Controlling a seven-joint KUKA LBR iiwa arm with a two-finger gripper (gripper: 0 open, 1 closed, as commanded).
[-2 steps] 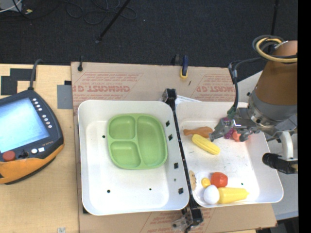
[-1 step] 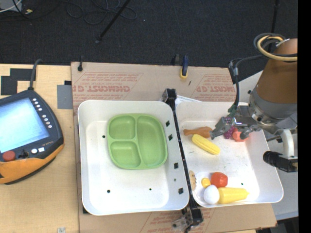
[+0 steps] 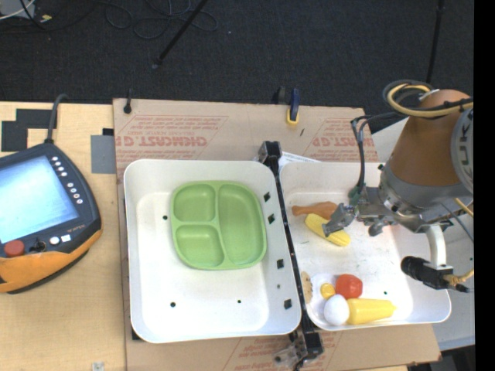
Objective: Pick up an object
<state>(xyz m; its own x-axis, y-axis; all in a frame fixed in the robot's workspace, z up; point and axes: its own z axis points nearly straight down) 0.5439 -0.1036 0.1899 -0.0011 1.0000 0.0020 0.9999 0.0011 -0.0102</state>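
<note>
The right bin holds several toy foods. A yellow piece lies near the bin's left wall, with an orange-brown piece just behind it. My gripper reaches in from the right and sits right at the yellow piece's right end, partly covering it. At the bin's front are a red tomato, a white egg, a long yellow piece and a small yellow bit. A brown biscuit leans against the left wall.
The left bin holds a green divided plate. The arm's grey and orange body hangs over the right bin's far right side. A teach pendant lies left of the bins.
</note>
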